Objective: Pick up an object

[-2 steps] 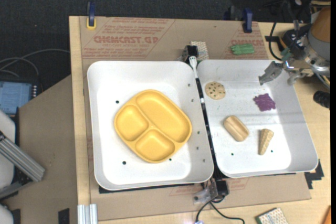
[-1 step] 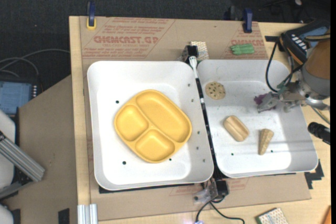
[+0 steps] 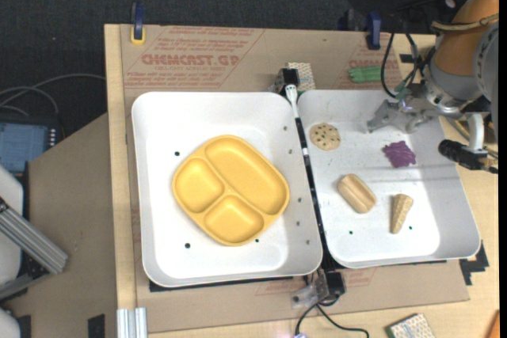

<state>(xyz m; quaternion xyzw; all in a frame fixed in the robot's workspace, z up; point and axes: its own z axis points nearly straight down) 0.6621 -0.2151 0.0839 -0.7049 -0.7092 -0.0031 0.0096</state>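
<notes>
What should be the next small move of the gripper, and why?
Probably a short move toward the purple object and down onto it. The gripper hangs over the back of the right bin with nothing between its fingers, and that object lies nearest to it, apart from the cookie.

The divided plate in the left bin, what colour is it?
Yellow; the plate shows in the camera view.

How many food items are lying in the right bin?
4: a cookie near the bin's upper left, a purple grape bunch to its right, a bread roll lower down, and an ice-cream cone right of the roll.
</notes>
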